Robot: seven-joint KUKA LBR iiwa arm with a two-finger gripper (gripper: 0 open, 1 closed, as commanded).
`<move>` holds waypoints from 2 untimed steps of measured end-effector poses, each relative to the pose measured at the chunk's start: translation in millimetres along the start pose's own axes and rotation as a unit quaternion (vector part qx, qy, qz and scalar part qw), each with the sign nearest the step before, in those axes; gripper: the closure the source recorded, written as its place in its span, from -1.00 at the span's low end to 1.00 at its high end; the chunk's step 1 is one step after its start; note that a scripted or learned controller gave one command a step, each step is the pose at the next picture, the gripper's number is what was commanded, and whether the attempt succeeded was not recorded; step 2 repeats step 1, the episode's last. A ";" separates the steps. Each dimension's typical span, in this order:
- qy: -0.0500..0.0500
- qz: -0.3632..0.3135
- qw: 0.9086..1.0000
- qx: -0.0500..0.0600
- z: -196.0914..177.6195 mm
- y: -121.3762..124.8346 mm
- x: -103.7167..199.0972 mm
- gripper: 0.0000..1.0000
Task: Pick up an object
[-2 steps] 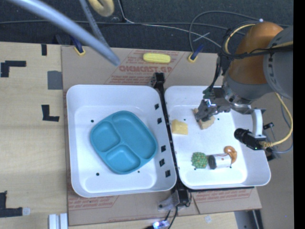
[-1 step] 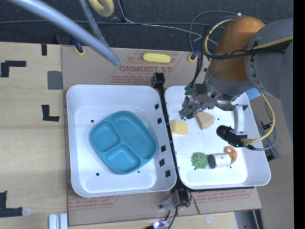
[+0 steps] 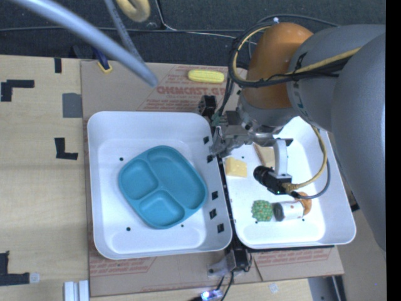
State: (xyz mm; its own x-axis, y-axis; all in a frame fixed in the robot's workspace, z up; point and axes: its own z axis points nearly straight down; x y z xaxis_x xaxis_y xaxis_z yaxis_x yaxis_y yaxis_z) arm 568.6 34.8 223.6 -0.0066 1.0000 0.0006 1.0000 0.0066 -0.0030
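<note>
I see gripper (image 3: 227,140) above yellow block (image 3: 236,167), block just below-right; jaw state unreadable to me.

I see even, fairly bright overhead light. The two shallow white plastic bins (image 3: 100,168) glare nearly blown out, with soft shadows along their walls. The big grey robot arm (image 3: 351,86) looks blurred, and the whole frame is slightly soft and grainy.
</note>
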 end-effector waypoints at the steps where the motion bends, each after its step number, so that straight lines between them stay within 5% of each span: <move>1: 0.000 0.000 1.000 -0.001 -8.0 2.7 51.7 1.00; 2: 0.000 0.000 1.000 -0.001 -8.0 2.7 51.7 1.00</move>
